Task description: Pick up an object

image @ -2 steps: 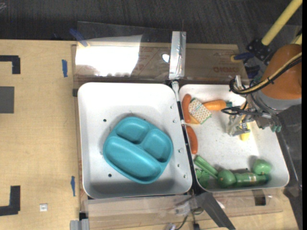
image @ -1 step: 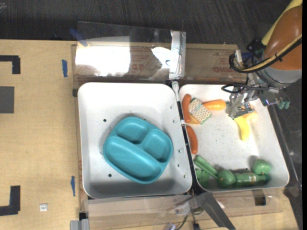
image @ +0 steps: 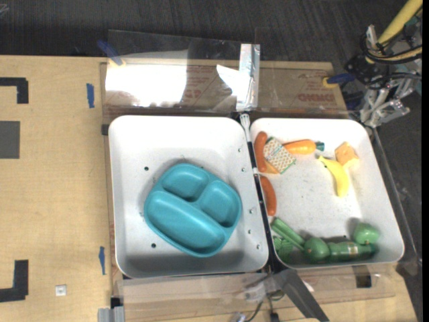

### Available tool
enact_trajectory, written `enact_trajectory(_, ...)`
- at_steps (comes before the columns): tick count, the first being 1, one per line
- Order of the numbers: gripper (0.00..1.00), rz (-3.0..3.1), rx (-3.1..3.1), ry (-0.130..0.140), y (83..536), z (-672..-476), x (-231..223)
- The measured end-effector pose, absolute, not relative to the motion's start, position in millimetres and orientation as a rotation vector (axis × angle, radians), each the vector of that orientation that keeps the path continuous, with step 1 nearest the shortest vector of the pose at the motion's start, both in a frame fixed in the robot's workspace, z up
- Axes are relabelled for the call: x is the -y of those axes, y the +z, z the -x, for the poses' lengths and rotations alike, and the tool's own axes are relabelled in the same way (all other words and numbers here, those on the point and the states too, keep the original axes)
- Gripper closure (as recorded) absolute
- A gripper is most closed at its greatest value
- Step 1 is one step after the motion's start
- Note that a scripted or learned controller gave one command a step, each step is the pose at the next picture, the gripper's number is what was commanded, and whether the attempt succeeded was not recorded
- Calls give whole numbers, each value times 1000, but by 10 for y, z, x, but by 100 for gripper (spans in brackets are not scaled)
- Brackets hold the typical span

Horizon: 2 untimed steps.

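Tray (image: 193,208): one, left bin (image: 127,139); banana (image: 337,175), carrot (image: 299,147): one each; end effector (image: 383,107) state unclear.

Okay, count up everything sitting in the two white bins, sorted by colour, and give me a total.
Teal: 1, the divided plate
Orange or red: 4, the carrot, two sausages, and an orange piece
Yellow: 1, the banana
Patterned: 1, the small packet
Green: about 3, clustered
Total: about 10

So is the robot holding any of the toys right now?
No, nothing is held. The banana, the carrot and the green toys all lie loose in the right bin.
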<state>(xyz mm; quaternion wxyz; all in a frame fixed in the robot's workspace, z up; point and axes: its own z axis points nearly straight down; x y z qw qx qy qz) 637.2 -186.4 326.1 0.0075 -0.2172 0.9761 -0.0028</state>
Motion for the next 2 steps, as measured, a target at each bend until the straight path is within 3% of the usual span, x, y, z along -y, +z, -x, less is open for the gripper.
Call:
enact_trajectory(1, 100, 682, -3062, 4, 2852, -6459, 1413)
enact_trajectory(2, 100, 785, -3032, 0, 2874, -6579, 866)
